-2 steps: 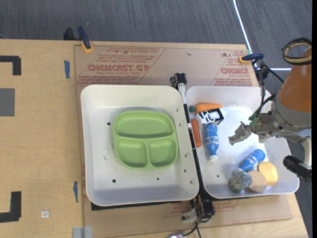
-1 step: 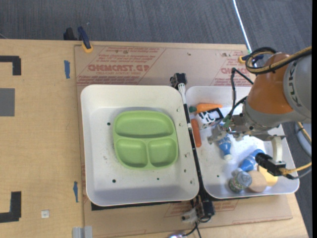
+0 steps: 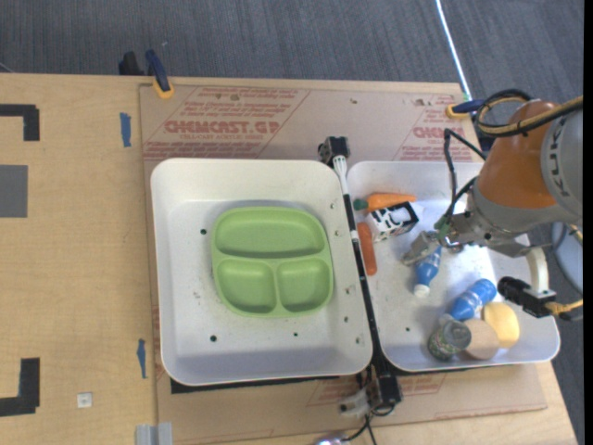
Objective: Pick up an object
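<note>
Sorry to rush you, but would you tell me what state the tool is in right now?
Tool: in the right bin above a small blue bottle; its state cannot be told.

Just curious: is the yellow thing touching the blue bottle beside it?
Touching. The camera view shows the yellow thing pressed against the blue bottle, no gap.

My arm (image 3: pixel 547 170): 1 unit, grey, entering from the right edge of the camera view. Orange band above my wrist, upper right, with dark cables looping across it. Wrist bent downward and leftward. My pincer (image 3: pixel 428 246): 1 unit, 2 fingers, metallic, pointing down-left at the low end of the wrist; finger spacing unreadable from this angle.
</note>
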`<state>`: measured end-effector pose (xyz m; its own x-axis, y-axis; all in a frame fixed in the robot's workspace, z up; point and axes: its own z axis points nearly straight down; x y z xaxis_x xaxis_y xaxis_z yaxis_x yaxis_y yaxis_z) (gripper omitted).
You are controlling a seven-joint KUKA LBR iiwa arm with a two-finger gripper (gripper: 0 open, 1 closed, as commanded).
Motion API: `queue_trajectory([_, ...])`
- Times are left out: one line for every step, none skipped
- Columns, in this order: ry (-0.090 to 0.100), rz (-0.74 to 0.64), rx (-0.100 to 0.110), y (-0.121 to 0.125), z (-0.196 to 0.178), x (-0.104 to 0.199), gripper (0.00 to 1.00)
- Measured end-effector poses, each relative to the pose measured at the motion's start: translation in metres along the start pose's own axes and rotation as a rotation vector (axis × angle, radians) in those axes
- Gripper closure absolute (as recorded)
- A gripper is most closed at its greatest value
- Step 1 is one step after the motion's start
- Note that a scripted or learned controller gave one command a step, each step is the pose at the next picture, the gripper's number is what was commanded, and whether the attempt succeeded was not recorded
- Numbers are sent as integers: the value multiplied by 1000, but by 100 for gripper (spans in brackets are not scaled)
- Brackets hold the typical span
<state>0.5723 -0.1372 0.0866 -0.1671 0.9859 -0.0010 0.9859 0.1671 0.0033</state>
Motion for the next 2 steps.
queue_trajectory([-4,1,-6,2,-11,-1,100])
queue_trajectory([-3,-272,-6,-43,-2,17,100])
